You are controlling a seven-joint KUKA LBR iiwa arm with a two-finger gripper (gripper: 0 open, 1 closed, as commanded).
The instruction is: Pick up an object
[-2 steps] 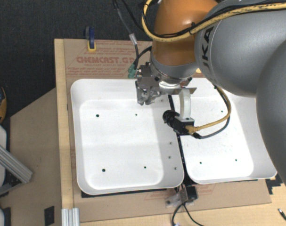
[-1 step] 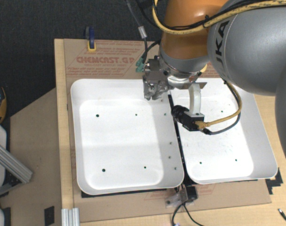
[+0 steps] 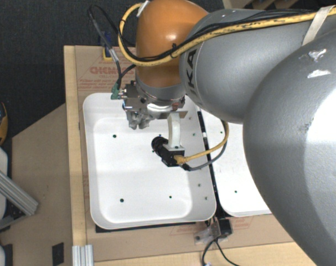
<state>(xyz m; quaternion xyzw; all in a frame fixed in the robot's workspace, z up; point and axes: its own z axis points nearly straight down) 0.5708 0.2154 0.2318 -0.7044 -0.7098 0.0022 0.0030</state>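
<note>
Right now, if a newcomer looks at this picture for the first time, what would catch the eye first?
The big grey arm takes up the right and top of the view, with its shiny orange band at the top centre. Below the band, the gripper hangs over the upper part of the left white bin. The right bin lies mostly hidden under the arm.

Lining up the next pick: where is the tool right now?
In the camera view, the two-finger tool is over the shallow white bin on the view's left, near its far rim, just under the arm's orange band.
</note>
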